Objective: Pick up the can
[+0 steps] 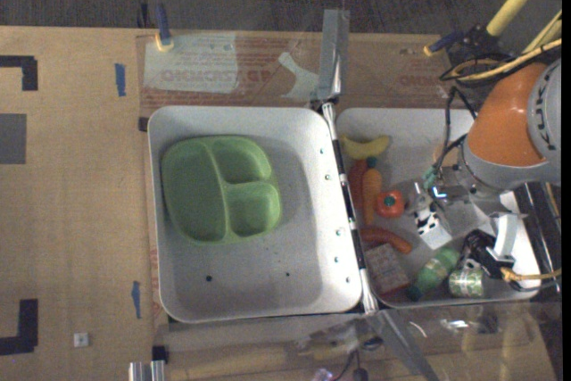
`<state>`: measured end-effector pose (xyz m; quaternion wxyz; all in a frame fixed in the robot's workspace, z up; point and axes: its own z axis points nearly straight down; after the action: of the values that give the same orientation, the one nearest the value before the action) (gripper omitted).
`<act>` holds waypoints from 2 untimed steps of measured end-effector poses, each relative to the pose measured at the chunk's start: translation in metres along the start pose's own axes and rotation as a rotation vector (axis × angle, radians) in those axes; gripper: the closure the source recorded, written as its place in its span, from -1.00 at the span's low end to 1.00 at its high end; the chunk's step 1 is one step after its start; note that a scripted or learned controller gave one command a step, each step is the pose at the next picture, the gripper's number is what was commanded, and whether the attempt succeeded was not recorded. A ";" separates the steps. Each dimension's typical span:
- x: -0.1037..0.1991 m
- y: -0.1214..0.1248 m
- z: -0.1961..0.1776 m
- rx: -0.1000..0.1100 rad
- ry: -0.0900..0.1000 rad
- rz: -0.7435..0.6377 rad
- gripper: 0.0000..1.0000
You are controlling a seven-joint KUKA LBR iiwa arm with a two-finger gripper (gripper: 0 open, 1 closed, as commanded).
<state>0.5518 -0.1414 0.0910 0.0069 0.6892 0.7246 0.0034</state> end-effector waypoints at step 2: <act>0.019 0.041 -0.004 0.013 0.003 0.249 1.00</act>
<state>0.5914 -0.1203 0.0953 0.0010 0.7739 0.6333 0.0005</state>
